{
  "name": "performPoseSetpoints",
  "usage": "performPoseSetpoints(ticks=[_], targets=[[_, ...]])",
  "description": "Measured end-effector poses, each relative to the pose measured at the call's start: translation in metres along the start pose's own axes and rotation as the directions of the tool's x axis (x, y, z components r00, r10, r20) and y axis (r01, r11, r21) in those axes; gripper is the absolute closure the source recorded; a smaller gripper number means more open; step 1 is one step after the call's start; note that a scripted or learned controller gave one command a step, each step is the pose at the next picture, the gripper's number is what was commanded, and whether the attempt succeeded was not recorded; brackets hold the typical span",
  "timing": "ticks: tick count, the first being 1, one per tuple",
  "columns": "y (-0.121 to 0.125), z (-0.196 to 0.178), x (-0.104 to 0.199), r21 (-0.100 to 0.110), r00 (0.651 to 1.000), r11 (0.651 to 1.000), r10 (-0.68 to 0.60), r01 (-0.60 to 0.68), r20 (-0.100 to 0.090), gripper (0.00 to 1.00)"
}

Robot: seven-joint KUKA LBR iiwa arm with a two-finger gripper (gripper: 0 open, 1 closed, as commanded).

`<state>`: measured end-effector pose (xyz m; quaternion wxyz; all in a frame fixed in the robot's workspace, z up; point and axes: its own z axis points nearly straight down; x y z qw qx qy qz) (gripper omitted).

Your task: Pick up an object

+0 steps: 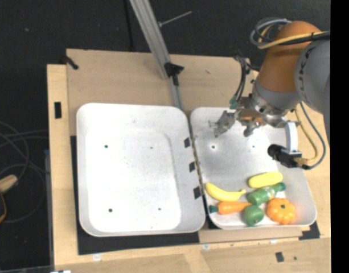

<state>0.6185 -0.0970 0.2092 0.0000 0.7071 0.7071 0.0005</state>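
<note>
My gripper (237, 125) hangs over the far part of the right bin (231, 152), its two fingers spread apart with nothing between them. Toy foods lie together at the near end of that bin: a yellow banana (224, 193), a yellow corn-like piece (265, 180), an orange carrot (231, 207), a green vegetable (264, 195), a round green fruit (253, 214) and an orange pumpkin (280, 210). The gripper is well above and behind this cluster, apart from all of it.
The left bin (134, 169) sits beside the right one, joined by dark clips along the shared rim. A grey metal pole (154, 33) slants up from the bench's back. Cables loop off the wrist at the right.
</note>
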Motion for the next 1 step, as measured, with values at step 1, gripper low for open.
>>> performPoseSetpoints(ticks=[1], targets=[[0.0516,0.1133,-0.0148,0.008,1.000,1.000,0.001,-0.001,0.001,0.00]])
